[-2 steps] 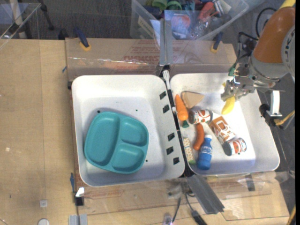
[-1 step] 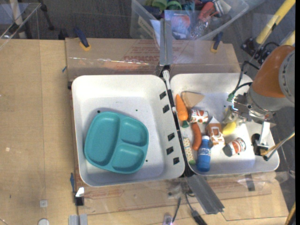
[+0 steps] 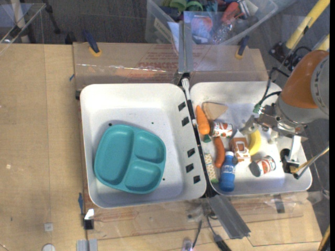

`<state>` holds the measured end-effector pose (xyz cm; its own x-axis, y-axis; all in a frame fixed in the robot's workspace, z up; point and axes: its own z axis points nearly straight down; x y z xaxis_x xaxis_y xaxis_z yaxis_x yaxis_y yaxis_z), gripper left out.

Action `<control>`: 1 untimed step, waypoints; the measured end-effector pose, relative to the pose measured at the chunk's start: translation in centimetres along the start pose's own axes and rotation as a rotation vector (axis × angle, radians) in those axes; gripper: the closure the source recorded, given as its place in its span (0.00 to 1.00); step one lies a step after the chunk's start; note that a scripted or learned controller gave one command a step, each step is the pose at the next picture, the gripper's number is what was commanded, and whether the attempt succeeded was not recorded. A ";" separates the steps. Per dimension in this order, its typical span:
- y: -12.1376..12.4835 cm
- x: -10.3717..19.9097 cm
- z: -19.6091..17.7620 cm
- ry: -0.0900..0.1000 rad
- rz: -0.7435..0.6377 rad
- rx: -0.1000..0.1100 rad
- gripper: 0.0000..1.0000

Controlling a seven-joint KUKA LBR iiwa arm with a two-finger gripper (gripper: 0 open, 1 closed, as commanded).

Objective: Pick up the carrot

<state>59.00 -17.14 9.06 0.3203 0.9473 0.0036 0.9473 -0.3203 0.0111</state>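
Observation:
The carrot [image 3: 202, 120] is orange with a green stem end. It lies along the left wall of the right bin [image 3: 246, 92], pointing towards the back. My gripper [image 3: 263, 129] hangs over the right half of that bin, above a yellow banana [image 3: 255, 141]. It is well to the right of the carrot and does not touch it. The wrist and its metal housing hide the gripper's tips.
Around the carrot lie a bread slice [image 3: 213, 109], a red-and-white can [image 3: 223, 129], a sausage [image 3: 220, 149], a blue bottle [image 3: 227, 173], a small carton [image 3: 241, 149] and another can [image 3: 263, 166]. A teal divided plate [image 3: 130, 159] sits in the left bin [image 3: 131, 95].

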 end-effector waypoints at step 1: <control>-12.1 2.9 -0.1 0.000 0.004 -0.008 0.00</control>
<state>48.50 -10.54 8.99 0.3243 0.9459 0.0033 0.9458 -0.3243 0.0188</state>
